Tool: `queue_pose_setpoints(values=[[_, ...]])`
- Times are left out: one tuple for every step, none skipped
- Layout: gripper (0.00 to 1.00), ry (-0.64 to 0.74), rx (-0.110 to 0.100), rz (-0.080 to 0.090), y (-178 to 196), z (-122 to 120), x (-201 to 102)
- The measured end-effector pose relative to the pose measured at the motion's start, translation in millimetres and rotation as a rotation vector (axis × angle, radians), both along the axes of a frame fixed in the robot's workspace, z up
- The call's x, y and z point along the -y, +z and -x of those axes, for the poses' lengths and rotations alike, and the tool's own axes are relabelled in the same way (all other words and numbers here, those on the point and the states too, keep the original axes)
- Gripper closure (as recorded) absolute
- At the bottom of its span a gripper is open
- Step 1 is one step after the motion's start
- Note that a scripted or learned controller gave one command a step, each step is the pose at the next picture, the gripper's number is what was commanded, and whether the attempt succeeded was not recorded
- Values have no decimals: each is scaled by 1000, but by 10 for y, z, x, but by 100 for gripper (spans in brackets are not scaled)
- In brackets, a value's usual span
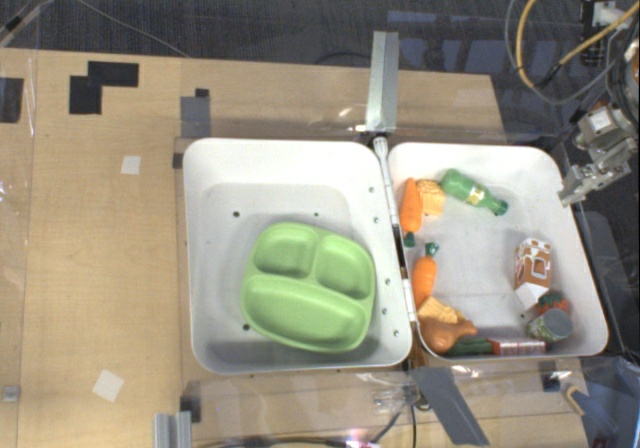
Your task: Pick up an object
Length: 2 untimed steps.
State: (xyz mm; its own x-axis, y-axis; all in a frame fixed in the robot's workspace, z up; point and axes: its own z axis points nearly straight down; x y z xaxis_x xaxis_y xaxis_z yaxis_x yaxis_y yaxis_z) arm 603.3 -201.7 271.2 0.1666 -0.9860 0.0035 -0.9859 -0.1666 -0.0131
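Observation:
The right bin (500, 158) holds several small objects. A green bottle (474, 192) lies near its back, beside a yellow piece (432, 197) and an orange carrot (410, 204). A second carrot (425, 275) lies along the left wall. An orange-and-white packet (533, 263) and a dark round can (554, 322) sit at the right. A brown toy food piece (446, 330) and a red stick-like item (508, 346) lie along the front wall. My gripper (592, 179) hangs at the bin's right rim, above and apart from all of them, with nothing seen in it.
The left bin (215, 236) holds a green divided plate (308, 286). A metal post (382, 86) stands behind the wall between the bins. Yellow and black cables (545, 6) loop above the arm at the upper right. Black tape marks (100, 84) lie on the wooden bench.

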Motion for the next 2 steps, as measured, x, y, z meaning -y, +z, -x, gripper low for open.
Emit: queue_pose_setpoints(values=[[100,-149,-3,-6,254,-678,-215],[100,-324,-6,-3,197,418,1]])
